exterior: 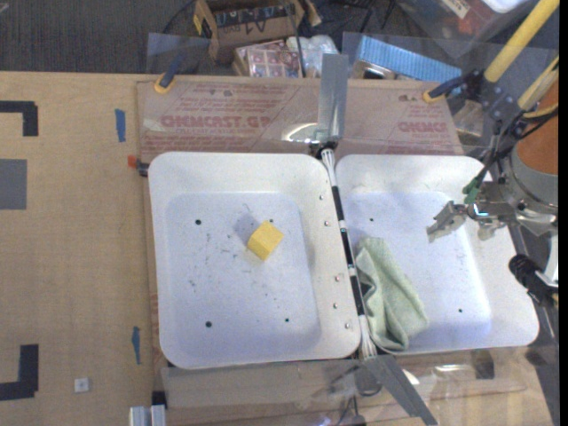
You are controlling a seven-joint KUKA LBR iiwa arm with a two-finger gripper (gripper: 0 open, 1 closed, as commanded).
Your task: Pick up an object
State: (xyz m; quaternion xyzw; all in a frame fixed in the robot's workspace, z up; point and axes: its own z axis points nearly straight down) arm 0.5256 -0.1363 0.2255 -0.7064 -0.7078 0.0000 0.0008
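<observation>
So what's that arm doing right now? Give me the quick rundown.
Gripper over right bin, holding nothing seen. Green cloth bunched at that bin's left side, untouched. Yellow block in left bin. Nothing blocking.

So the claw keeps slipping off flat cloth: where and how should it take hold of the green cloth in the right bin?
Grip the green cloth on its raised, bunched folds near the middle, coming straight down from above. It lies crumpled against the bin's left wall, so the folds probably give more to pinch than the flat edges.
</observation>
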